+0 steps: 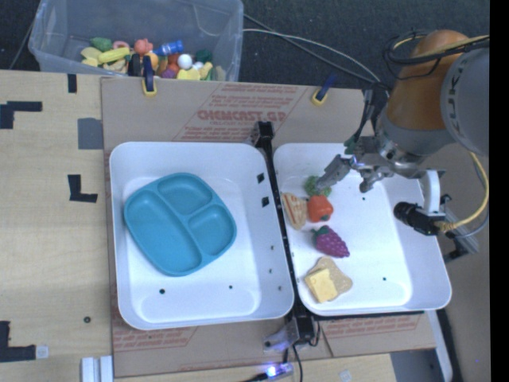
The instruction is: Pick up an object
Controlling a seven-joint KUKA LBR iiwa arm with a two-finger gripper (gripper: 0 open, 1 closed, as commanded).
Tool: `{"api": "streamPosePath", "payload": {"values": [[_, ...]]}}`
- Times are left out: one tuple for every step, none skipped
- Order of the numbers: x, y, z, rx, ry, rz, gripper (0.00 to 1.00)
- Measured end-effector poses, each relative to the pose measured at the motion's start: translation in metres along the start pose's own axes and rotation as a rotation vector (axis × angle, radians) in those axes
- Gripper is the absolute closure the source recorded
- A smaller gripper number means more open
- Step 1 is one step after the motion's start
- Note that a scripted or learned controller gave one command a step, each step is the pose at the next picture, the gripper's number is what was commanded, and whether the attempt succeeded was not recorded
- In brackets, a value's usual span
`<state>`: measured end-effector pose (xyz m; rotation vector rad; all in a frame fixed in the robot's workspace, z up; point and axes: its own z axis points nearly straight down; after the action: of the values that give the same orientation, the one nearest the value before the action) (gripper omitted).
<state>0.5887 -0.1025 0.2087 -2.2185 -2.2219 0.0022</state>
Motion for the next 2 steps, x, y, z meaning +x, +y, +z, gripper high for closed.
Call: {"api": "streamPosePath", "payload": {"values": [[0.001, 0.0, -0.01, 0.001, 0.0, -0.002, 1.0], [0.036, 0.017, -0.315, -0.018, -0.002, -0.003, 1.0]]}}
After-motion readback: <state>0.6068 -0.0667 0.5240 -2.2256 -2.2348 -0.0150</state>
